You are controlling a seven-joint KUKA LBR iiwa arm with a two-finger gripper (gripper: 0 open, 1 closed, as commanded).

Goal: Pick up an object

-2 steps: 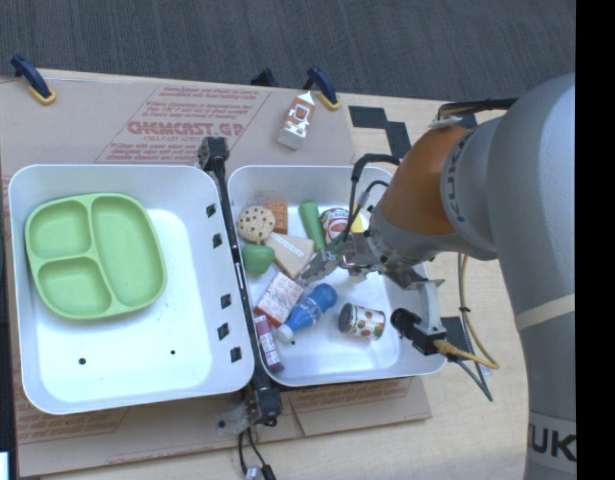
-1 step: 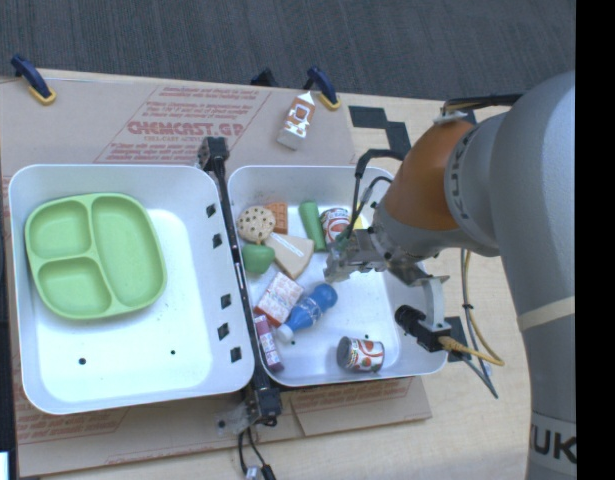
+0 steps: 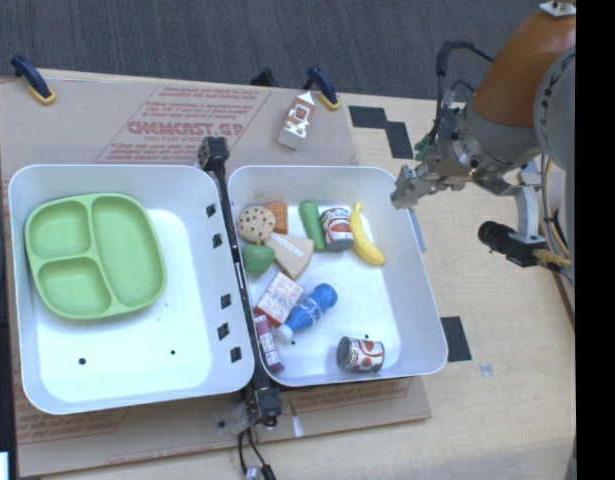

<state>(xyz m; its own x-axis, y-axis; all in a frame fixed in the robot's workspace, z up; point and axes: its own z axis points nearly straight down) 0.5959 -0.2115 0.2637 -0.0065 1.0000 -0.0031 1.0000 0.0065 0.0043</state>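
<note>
Two white bins are seen side by side on the surface (image 3: 467, 288). In the left bin (image 3: 127, 358) a green tray (image 3: 94, 256) with three parts is laid flat. The right bin (image 3: 407, 308) is filled with small things: a yellow banana (image 3: 367, 238), a red and white can (image 3: 336, 227) just beside it, a round cookie (image 3: 255, 224), a blue bottle (image 3: 309, 309) near the middle, and a second can (image 3: 361, 354) lying near the front edge. A small carton (image 3: 297, 121) is left outside the bins, on the cardboard behind them. The hand (image 3: 412, 186) is held above the back right corner of the right bin, close to the banana but apart from it. Nothing is seen between the fingers, and whether they are spread or closed cannot be told.
</note>
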